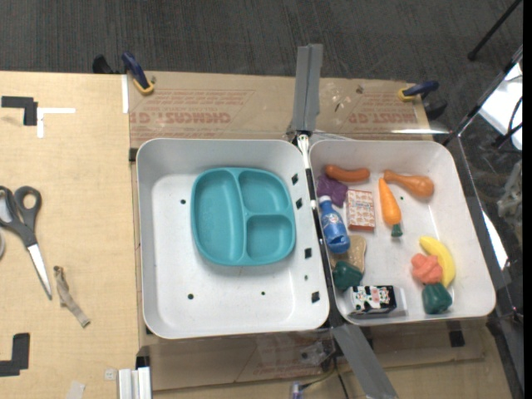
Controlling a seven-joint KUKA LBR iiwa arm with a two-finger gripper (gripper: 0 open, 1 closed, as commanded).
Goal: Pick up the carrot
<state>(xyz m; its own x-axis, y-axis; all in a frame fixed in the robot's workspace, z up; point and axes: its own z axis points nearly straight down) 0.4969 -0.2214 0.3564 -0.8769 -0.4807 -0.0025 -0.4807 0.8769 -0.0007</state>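
Two white bins are set side by side on the counter (66, 165), w/ cardboard underneath held down by clamps at the far edge, presumably so nothing shifts during picks.

Left bin (158, 306): a teal divided plate (244, 216) is placed roughly in the middle, all three compartments bare. It is judged to be a drop-off spot, not part of this task.

Right bin (465, 223): the clutter is kept here, approx. a dozen toy food items. The carrot (389, 206) is found in the upper-middle of this bin, lying flat, orange body pointing away from the viewer, green top toward the near side. A small printed box (361, 209) lies just beside it on the left; an orange drumstick-like piece (409, 183) sits near its far end, possibly touching, which can't be settled. A sausage (347, 173) is further left. A blue bottle (334, 227) lies along the dividing wall. A banana (440, 258) and a pink item (426, 268) are grouped near the right wall, well apart from the carrot.

The state of the fingers cannot be told. The task is judged not yet begun: the carrot rests on the bin floor. A grasp across its narrow width is judged best, since the box crowds one side.
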